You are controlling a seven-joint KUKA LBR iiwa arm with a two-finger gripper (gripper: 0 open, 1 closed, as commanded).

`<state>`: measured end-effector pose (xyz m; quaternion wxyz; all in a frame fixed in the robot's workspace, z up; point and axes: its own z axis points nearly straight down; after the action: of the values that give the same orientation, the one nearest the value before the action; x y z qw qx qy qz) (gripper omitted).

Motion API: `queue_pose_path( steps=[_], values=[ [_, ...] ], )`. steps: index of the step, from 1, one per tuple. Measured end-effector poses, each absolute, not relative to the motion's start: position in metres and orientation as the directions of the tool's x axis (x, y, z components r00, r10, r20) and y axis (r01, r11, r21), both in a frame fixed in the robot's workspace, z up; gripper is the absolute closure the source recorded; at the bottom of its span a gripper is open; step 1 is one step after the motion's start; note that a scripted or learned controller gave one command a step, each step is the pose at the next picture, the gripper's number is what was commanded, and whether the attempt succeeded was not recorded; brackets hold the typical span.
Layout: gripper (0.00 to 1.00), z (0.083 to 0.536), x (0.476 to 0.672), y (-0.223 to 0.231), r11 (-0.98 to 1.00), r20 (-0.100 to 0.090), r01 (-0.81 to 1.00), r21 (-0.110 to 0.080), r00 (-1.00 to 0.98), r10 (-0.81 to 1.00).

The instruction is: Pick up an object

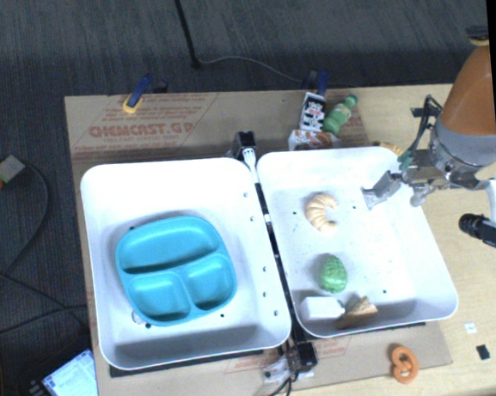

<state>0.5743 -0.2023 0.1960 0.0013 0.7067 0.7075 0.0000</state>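
A tan bench [468, 242] stands on dark grey carpet [62, 45], with black cables trailing over the carpet at 9 and 12 o'clock. On the bench lies a brown cardboard sheet [181, 125] with red print, and on it two white bins sit side by side. The left bin [101, 197] holds a blue tray [175, 268] with three compartments. In the right bin [426, 263], a croissant [322, 209] lies near the middle, a green ball [331, 273] is at 6 o'clock from it, and a white block [322, 307] and a tan wedge [359, 310] rest against the near wall. Outside, a green bottle [340, 114] lies at 12 o'clock from that bin and an orange ring [404, 362] at 6 o'clock.

The arm enters at 3 o'clock; its gripper [383, 188] hovers over the right bin's 2 o'clock part, apart from the croissant. Whether it is open or closed I cannot tell.
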Motion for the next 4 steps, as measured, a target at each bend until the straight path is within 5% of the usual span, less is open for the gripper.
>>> queue_pose_path(
  steps=[1, 2, 3, 4],
  values=[
    [0.0, 0.093, 0.665, -0.212, 0.008, 0.017, 1.0, -0.003, -0.008, 1.0],
    [1.0, 0.103, 0.664, -0.217, 0.008, 0.001, 1.0, 0.003, -0.008, 1.0],
    [1.0, 0.171, 0.669, -0.138, 0.002, 0.0, 1.0, 0.003, -0.002, 1.0],
    [0.0, 0.17, 0.668, -0.139, 0.001, -0.001, 1.0, 0.0, -0.001, 1.0]
  ],
)
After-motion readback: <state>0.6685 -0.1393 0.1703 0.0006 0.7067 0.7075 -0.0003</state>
